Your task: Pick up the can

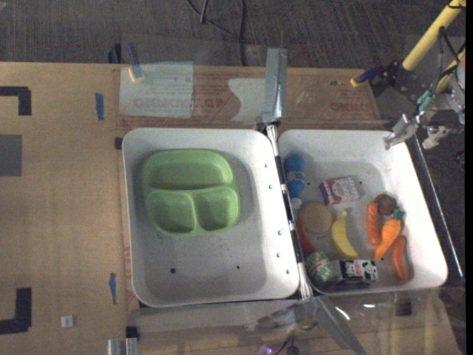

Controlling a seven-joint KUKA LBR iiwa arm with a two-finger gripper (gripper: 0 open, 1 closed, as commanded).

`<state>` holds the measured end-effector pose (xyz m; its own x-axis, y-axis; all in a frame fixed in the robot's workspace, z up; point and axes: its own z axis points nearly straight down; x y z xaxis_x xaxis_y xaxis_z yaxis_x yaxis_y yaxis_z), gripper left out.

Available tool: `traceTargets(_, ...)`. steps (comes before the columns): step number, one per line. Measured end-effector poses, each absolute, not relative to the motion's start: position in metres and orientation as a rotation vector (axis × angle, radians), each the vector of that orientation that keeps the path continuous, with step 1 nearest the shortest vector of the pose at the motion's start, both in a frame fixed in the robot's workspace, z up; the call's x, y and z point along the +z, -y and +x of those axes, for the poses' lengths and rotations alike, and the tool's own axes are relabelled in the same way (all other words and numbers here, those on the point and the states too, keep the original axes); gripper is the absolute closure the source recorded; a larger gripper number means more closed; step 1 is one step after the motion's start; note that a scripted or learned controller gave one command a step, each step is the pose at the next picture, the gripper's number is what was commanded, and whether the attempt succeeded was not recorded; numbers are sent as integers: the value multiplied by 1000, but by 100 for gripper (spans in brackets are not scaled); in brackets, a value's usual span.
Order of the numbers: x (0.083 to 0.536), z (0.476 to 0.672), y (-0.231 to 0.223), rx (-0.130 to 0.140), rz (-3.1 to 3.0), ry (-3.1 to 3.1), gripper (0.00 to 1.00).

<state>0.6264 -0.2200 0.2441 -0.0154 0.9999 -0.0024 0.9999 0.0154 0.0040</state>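
Can (320, 267): a small cylinder with a green patterned wrap, lying at the near edge of the right bin (414, 165), hard against the divider between the bins.

Neighbours: a black-and-white carton (359, 270) touches it on the right; a round tan disc (316, 217) and a yellow banana (342, 235) sit just behind. Farther back are a blue bottle-like item (295, 170) along the divider and a small pink-and-white box (340, 190). Two carrots (387, 235), an orange sausage shape (400, 258) and a brown lump (384, 203) crowd the right side.

Open room: the back right of that bin is bare white plastic.

Left bin (214, 272): a glossy green sectioned plate (191, 191), with bare floor in front of it.

Hand (420, 121): metallic, hovering over the right bin's far right corner, well apart from the can; I cannot tell its opening.

Surface (59, 198): pale wood with blue tape marks.
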Motion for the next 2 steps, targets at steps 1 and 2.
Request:
traceTargets(1, 89, 651, 199, 3, 2320, -2112, 0)
traceTargets(2, 100, 652, 198, 2, 2315, -2114, 100)
